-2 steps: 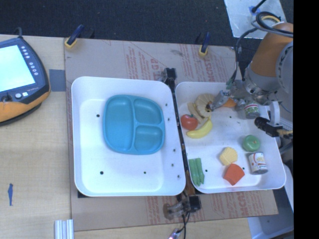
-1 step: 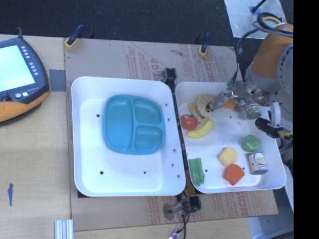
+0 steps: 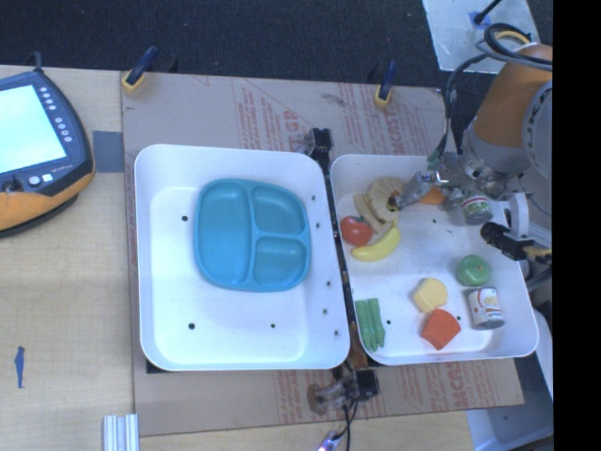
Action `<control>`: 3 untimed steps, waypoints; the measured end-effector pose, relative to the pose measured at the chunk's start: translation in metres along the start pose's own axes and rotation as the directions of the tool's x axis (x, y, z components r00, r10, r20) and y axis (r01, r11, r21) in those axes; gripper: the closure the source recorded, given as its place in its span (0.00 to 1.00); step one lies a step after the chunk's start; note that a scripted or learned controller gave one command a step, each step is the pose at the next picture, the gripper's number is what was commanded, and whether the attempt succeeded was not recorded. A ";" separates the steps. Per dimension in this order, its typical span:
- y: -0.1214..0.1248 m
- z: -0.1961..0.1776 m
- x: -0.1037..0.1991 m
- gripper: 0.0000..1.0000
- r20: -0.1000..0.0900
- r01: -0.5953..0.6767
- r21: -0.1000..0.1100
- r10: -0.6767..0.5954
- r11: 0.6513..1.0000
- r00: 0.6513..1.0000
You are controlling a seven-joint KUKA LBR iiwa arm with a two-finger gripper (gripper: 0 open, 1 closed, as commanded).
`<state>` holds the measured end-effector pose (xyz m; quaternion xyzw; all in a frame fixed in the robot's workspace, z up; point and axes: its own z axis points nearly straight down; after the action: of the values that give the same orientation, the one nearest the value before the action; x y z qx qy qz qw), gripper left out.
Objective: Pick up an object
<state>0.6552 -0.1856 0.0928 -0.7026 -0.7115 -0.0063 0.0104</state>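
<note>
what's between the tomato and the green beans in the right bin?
In the camera view, the banana lies just below the tomato; past it, bare white bin floor runs down to the green beans.

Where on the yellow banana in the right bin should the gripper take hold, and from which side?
Probably across the middle of the banana, coming straight down from above. It lies flat, curved, its upper end touching the red tomato; the narrow mid-body suits two fingers. Closing across its width, toward the open bin floor on its right, avoids the tomato. The gripper sits just above it.

Wooden bench bears cardboard sheet, two white bins atop, pendant left.
</note>
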 end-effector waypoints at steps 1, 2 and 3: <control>-0.002 -0.010 -0.007 1.00 0.014 0.000 0.001 0.000 1.000 1.000; -0.001 -0.010 -0.007 0.00 0.014 0.001 0.001 -0.001 1.000 1.000; 0.001 0.000 -0.026 0.00 0.024 -0.010 -0.006 0.011 1.000 1.000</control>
<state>0.6565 -0.2116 0.0920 -0.7064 -0.7079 0.0001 0.0001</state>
